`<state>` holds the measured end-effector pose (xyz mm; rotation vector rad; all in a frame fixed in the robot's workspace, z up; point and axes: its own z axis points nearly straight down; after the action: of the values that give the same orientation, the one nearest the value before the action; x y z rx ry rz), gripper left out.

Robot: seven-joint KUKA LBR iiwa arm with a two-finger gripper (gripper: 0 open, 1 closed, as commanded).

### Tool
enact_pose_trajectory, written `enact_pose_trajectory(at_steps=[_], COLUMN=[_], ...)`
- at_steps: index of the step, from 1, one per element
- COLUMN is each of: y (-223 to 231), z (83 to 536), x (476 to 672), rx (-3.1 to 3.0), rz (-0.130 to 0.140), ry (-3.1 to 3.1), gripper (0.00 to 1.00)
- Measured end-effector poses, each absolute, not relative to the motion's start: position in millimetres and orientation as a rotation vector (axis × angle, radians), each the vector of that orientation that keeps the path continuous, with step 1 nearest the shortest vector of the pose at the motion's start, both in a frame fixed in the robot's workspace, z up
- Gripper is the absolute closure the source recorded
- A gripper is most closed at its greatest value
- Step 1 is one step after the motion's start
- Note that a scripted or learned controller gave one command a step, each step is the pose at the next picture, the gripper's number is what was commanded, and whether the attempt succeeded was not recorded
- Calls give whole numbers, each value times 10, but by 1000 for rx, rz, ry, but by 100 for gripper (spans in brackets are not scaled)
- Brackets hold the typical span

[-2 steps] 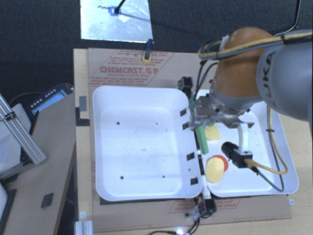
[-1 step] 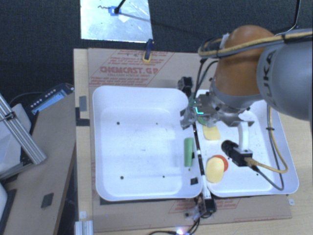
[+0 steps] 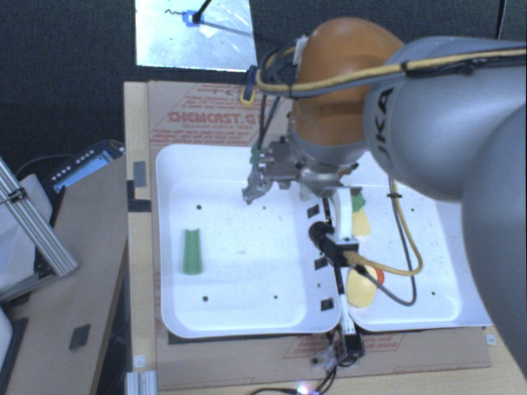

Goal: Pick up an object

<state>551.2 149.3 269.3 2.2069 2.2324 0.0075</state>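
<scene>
Hovering with nothing visibly gripped, gripper (image 3: 255, 189) high in the left bin (image 3: 173, 303), risking an empty close well apart from the green block (image 3: 191, 251)

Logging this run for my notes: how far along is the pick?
Nothing looks picked yet. The green block lies alone on the left bin's floor, and yellow items sit in the right bin. In hand: the gripper sits over the left bin's far edge, with nothing visible in it. Left: reaching an object, grasping, lifting.
</scene>
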Motion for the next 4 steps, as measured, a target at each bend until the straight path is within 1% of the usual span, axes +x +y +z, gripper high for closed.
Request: enact_pose_trajectory(at_steps=[1, 4], y=[1439, 1438], z=[2788, 3106], x=[5515, 5534], rx=[2216, 2207], rz=[5, 12], ry=[2226, 2233], gripper=[100, 100])
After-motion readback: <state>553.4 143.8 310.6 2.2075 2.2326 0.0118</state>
